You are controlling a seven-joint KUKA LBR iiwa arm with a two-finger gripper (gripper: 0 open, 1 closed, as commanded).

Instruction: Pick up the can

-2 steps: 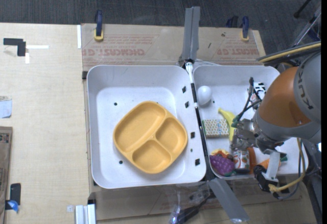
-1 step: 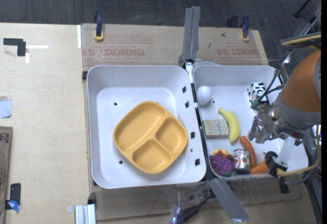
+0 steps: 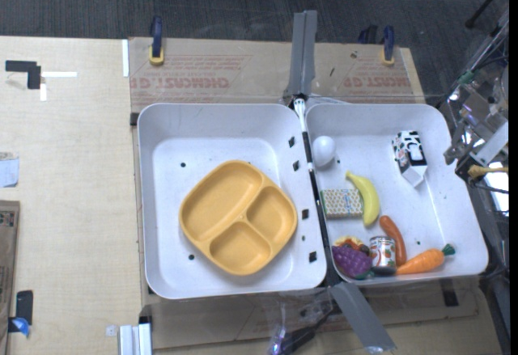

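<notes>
The can is small, with a silver top and a red and white label. It stands upright near the front wall of the right bin. Purple grapes touch its left side, an orange carrot lies to its right, and a red sausage lies just behind it. The arm's end with the gripper hangs over the right bin's right rim, well away from the can, up and to the right of it. Nothing shows in its grasp.
The right bin also holds a white ball, a banana, a small patterned box and a black and white milk carton. A yellow divided plate lies in the left bin.
</notes>
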